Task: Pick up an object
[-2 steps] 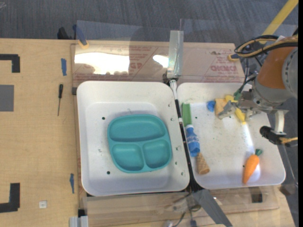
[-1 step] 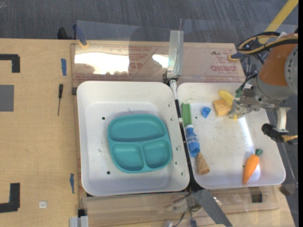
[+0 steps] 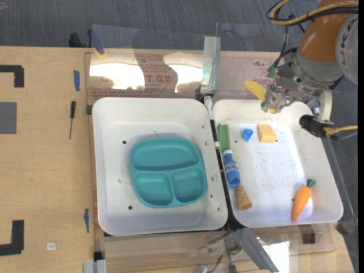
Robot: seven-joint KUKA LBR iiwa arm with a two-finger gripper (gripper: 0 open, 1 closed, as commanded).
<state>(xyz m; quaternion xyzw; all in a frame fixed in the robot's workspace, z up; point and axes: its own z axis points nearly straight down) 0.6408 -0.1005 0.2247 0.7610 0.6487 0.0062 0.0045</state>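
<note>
From my feed, the arm [image 3: 327, 36] comes in at the upper right, its orange band above the wrist, and the hand [image 3: 273, 102] sits over the far edge of the right bin [image 3: 327, 169]. A yellow banana [image 3: 255, 88] lies at that far rim, just left of the hand; I see part of it next to the fingers, but I cannot tell whether it is between them or only beside them. I also cannot tell how wide the hand stands, as the fingers are too small and dark to read.

In the right bin I count 6 loose things. A green stick [image 3: 223, 136] and a blue bottle [image 3: 231, 170] lie along the left wall, with a brown cone [image 3: 243, 197] just below the bottle. A small blue piece [image 3: 246, 135] and a yellow block [image 3: 266, 133] sit near each other toward the far side, close under the hand. A carrot [image 3: 301, 202] lies tilted in the near right corner, well apart from the rest.

The left bin [image 3: 108, 152] holds a teal tray [image 3: 167, 171] with 3 compartments. On the tabletop [image 3: 40, 175] to the left lies a screwdriver [image 3: 71, 118].
</note>
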